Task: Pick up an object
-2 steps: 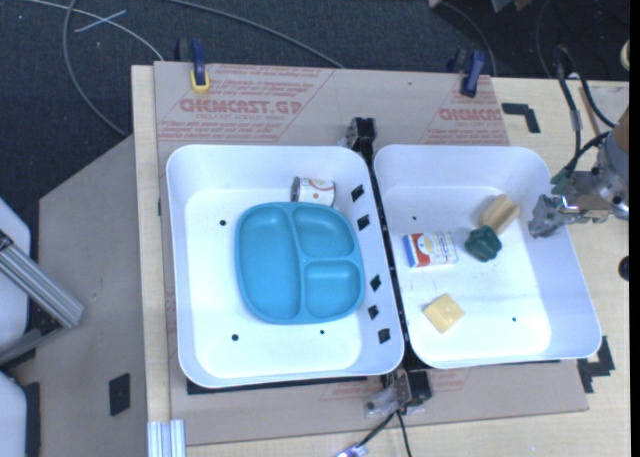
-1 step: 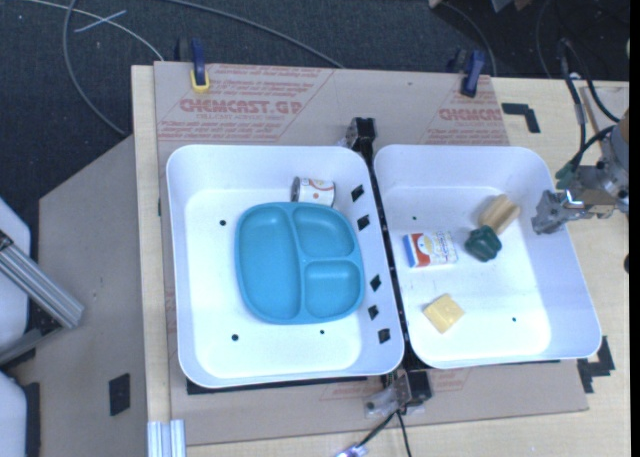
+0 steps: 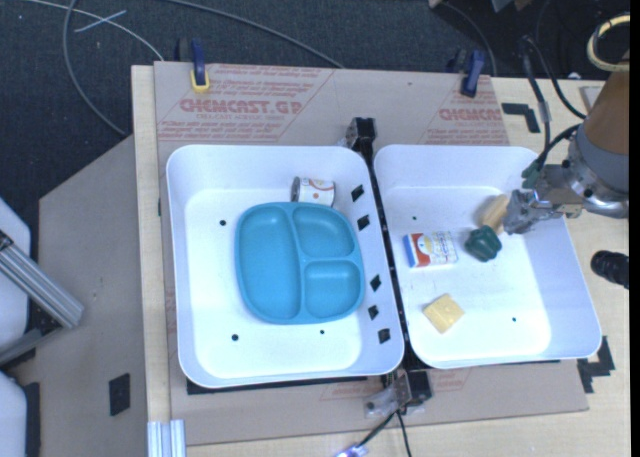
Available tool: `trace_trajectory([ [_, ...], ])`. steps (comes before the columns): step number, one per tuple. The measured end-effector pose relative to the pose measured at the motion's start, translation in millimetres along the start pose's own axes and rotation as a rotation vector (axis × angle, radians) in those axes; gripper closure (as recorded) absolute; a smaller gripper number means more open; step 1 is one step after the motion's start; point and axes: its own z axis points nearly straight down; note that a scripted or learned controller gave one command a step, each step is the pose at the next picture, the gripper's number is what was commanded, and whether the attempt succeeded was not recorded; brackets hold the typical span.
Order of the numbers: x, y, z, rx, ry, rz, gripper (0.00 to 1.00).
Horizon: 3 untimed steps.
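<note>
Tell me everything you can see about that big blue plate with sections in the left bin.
The light blue divided plate looks like smooth moulded plastic with rounded corners. Raised ridges split it into three compartments: one long one on the left side and two smaller ones on the right. It lies flat, right side up, turned slightly askew, on the floor of the left white bin, near its middle. Nothing lies in its compartments. A small white cup-like object sits just beyond its far edge; whether they touch is unclear.

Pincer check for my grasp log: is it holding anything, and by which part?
Cannot be told. The pincer sits low in the right bin, next to the tan block and green object; no grip is visible.
</note>
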Motion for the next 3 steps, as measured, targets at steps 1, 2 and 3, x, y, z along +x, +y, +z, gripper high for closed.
trace_trajectory([
  [1,55.9,-8.5,-8.2,0.001,0.001,-0.001,1.00],
  [2,114.8,-14.3,4.6,0.003,0.001,-0.002,1.00],
  [3,165.4,-18.2,-4.3,-0.001,0.001,-0.001,1.00],
])
